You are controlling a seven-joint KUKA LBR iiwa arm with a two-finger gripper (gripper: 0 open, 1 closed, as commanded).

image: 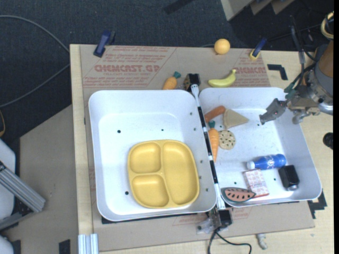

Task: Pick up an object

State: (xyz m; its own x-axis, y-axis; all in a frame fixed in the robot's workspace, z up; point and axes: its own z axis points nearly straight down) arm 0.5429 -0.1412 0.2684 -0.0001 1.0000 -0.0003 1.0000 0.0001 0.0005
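1. Camera view has the grey two-finger gripper [277, 111] hanging over the far right part of the right shallow white bin [302, 142], its fingers spread with nothing between them.
2. Candidates lie in that bin: a tan wedge-shaped piece [234, 119] and an orange-red sausage-like piece [214, 112] near its far left corner, a round speckled cookie [226, 139], an orange toy carrot [213, 143] against the dividing wall, a small blue-capped bottle [266, 162], a black block [289, 177], a red-and-white packet [257, 182] and a watermelon slice [238, 194] at the near rim.
3. Bare bin floor lies under the gripper, so closing here likely catches nothing.
4. Risk: the bottle may roll away from a finger.
5. Risk: flat items like the packet or cookie may slip out of a pinch.
6. Risk: the carrot hugs the wall, leaving little finger room.
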